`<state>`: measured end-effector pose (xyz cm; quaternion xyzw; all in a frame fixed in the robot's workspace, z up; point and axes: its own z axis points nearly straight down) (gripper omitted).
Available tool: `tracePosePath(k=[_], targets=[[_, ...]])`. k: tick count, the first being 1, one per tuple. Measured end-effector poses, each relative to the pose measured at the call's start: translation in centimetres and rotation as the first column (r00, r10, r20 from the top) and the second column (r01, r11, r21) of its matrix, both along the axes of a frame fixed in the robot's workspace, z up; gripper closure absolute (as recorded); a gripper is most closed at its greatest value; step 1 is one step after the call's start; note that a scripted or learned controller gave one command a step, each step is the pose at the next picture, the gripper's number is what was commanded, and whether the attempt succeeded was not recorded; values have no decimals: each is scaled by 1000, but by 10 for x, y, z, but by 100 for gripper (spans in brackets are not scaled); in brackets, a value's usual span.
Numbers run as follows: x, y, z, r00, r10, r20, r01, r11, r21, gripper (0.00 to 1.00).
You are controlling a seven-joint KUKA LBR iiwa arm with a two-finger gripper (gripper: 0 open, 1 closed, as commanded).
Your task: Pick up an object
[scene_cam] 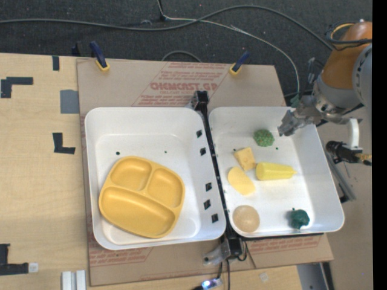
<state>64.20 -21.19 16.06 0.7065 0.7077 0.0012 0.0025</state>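
The grey two-finger gripper [286, 127] hangs over the right shallow white bin's [320, 162] far right part, just right of a small green broccoli-like piece [263, 138].

The grey arm [347, 71] reaches in from the right, its tool [286, 127] angled down-left.

Dark carpeted floor [72, 5] behind pale wooden bench [30, 192].

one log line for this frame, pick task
phase: approach | gripper: above right bin, beside green broccoli piece | grasp: none | left bin: yellow plate
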Motion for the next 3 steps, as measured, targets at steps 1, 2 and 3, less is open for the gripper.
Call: tracePosePath(k=[1,2,3], targets=[[-3,4,63,1000,0,0,0,1000,0,100],[-1,5,117,1000,0,0,0,1000,0,100],[-22,53,103,1000,3,-8,-3,1000,3,100]])
